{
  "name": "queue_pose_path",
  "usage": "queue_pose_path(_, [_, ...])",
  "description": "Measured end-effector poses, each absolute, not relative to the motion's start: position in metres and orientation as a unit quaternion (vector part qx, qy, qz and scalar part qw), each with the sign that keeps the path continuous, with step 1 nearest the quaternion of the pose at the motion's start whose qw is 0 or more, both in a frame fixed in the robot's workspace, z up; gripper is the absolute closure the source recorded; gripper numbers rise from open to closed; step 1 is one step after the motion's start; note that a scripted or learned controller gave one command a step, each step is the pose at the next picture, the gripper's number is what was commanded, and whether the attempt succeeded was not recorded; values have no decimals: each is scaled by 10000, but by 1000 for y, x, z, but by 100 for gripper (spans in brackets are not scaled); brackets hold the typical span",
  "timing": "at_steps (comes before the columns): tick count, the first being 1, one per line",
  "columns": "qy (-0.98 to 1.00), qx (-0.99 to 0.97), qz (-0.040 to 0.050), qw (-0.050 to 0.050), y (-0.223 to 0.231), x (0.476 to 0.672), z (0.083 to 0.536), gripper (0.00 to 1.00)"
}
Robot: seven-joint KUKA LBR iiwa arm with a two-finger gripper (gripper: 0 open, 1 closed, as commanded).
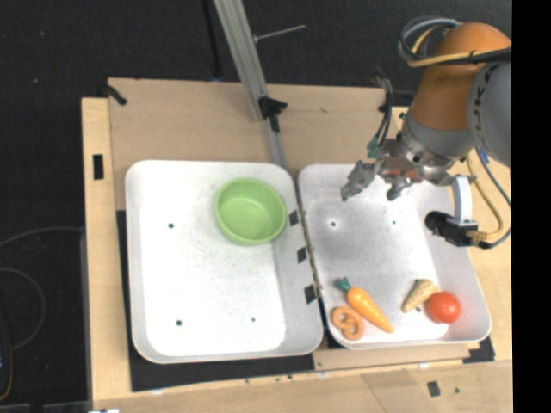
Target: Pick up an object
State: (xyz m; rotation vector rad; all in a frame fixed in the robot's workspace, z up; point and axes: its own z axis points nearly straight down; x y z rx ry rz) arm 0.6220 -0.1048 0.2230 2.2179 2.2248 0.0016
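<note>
A green bowl [250,211] sits in the upper right part of the left bin [172,317]. Along the front edge of the right bin [379,239] lie an orange carrot [368,308], a small orange pretzel-shaped piece [348,321], a tan wedge [417,294] and a red tomato [442,307]. My gripper [375,185] hangs over the back of the right bin, open, with its two fingers spread and nothing between them. It is well away from the items at the front.
A grey metal pole [244,50] slants down from the top to the back edge between the bins. The wooden bench [189,119] runs around both bins. The orange-banded arm [452,84] occupies the upper right.
</note>
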Motion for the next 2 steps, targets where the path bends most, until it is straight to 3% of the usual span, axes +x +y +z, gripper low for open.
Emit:
queue_pose_path(1, [7080,7062,8,0,-105,622,223,0])
queue_pose_path(2, [7079,7063,-10,2,-100,624,180,0])
